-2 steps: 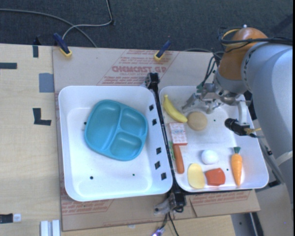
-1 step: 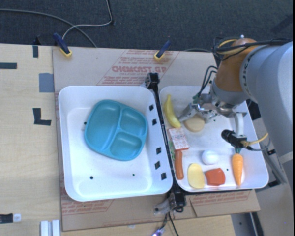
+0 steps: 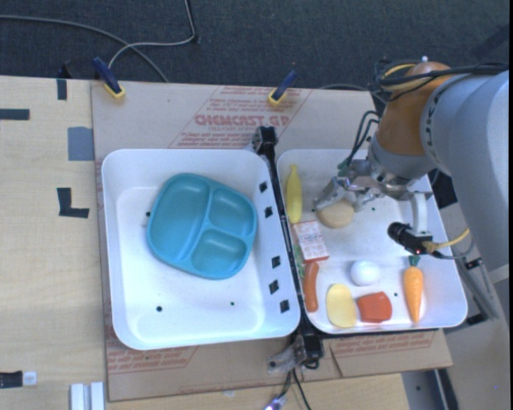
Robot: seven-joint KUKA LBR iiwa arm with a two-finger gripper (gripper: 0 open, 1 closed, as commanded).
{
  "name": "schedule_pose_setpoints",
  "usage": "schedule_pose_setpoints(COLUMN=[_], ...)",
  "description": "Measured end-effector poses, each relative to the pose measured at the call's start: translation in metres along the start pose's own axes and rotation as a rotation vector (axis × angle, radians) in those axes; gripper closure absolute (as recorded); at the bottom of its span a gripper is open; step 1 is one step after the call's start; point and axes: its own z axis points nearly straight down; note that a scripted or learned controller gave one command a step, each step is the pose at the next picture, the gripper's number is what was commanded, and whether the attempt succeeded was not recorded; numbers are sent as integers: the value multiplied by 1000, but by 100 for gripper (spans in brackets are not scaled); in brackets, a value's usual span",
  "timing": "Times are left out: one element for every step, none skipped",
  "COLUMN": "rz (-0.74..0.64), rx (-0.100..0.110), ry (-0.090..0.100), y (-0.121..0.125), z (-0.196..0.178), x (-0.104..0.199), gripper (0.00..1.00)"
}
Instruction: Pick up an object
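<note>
Camera view, looking down at a slant: the arm comes in from the right over the right bin (image 3: 449, 310). The claw (image 3: 346, 193) hangs low in that bin's upper left part, directly over a tan, potato-like lump (image 3: 335, 216). Whether it is parted or closed cannot be told; the wrist hides the tips.

Key relation: the tan lump lies just below and slightly left of the claw, touching or nearly so. Its long axis runs roughly left to right, tilted a little. It looks the likeliest target, and a short straight descent should reach it. No object is seen gripped.

Other contents of the right bin:
- yellow banana-like piece (image 3: 293, 192), upright along the left wall, just beside the lump
- small printed packet (image 3: 310, 243) below it
- thin orange stick (image 3: 311, 286) along the left wall
- white egg (image 3: 365, 272), centre
- yellow piece (image 3: 340, 305) and red block (image 3: 375, 307), touching, near the front wall
- carrot (image 3: 414, 291), right side, long axis front to back

Left bin (image 3: 120, 254) holds a blue divided plate (image 3: 202, 225), well apart from the action.

Surface and room: bins are smooth white plastic on cardboard over a pale wood counter (image 3: 34, 254). Room is tight on the left of the lump, with banana and wall close; the right side is more open.
</note>
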Motion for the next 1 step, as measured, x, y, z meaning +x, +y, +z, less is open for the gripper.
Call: schedule_pose_setpoints(rz=[-2], rx=[3], ry=[3], y=[-27], z=[-88], x=[82], gripper=[100])
